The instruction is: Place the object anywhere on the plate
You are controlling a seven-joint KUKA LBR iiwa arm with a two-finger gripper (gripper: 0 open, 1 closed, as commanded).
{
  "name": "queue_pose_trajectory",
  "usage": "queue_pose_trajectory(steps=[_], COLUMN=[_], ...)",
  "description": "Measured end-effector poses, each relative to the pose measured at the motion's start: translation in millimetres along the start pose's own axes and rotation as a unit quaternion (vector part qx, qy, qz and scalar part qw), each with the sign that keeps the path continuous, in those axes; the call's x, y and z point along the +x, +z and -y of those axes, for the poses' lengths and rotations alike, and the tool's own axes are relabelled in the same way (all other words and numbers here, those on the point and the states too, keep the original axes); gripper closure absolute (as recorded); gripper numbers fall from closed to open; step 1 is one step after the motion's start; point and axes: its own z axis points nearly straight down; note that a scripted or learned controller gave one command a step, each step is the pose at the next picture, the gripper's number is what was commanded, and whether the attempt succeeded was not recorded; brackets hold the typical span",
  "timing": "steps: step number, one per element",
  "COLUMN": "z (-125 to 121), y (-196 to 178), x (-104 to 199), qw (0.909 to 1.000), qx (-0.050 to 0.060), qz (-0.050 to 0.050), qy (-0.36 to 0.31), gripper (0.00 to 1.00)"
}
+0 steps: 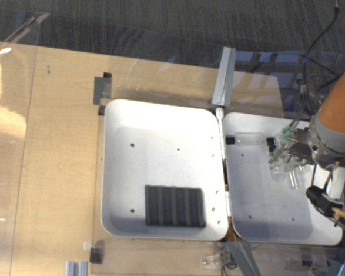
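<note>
Arm over the right bin

The gripper (285, 163) hung above the right bin (257, 193); its jaws' state could not be told. A dark ridged plate (174, 206) lay in the left bin (161, 128).

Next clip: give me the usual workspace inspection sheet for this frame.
Surface: wooden bench bearing two white bins, left bin and right bin.
Job's things: dark ribbed plate in the left bin, near its front edge; object not identifiable.
Clutter: nothing seen.
Gripper: gripper over the right bin, blurred.
Cables: black cables at upper right; more below the bins.
Surroundings: dark carpet behind the bench.
</note>
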Motion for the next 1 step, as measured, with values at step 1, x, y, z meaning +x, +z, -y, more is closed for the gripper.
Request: queue_pose_trajectory(steps=[1], z=[-58.3], y=[48.8], x=[69.0], qw=[0.9994], qx=[0.002], qz=[0.0], qy=[0.035], gripper=[1.0])
